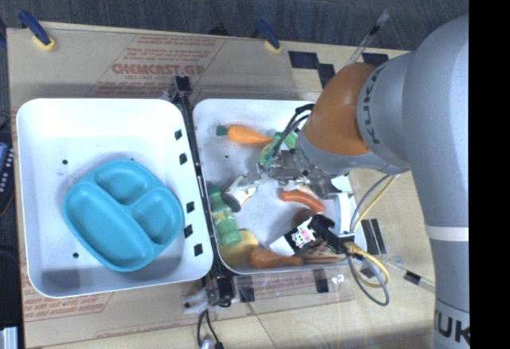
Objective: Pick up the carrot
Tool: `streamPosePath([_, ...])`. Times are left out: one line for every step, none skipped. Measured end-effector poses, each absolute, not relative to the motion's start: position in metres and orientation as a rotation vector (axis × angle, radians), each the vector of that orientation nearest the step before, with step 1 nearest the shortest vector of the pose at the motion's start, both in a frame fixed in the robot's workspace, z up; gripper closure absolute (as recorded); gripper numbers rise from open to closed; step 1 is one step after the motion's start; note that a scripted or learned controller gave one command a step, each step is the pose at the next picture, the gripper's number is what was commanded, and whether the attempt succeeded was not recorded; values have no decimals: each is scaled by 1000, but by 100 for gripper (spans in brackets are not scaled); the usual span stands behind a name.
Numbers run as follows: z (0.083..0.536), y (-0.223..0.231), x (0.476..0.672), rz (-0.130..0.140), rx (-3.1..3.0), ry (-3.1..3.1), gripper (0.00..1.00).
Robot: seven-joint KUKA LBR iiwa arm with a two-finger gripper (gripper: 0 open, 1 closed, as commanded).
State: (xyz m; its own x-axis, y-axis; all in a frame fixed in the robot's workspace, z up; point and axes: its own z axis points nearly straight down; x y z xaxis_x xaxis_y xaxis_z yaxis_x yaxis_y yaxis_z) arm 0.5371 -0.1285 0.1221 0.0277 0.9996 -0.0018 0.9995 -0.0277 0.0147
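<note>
The carrot (248,135), orange with a small green top at its left end, lies near the far wall of the right bin (209,150). My gripper (241,194) reaches in from the right and hangs low over the middle of that bin. It is in front of the carrot and apart from it, a short way towards the near side. Nothing of the carrot is between the gripper's tips. The wrist hides part of the bin's right half.
A blue divided plate (123,214) fills much of the left bin (36,132). In the right bin lie a red-orange sausage shape (301,198), green pieces (225,228) by the left wall, and a brown-orange piece (275,260) at the near wall.
</note>
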Motion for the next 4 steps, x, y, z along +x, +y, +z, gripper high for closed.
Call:
streamPosePath([131, -152, 606, -3, 2100, 2338, 0])
streamPosePath([94, -121, 657, -13, 2172, 2271, 0])
streamPosePath([93, -166, 657, -7, 2388, 2042, 0])
streamPosePath([103, -163, 657, -15, 2386, 2059, 100])
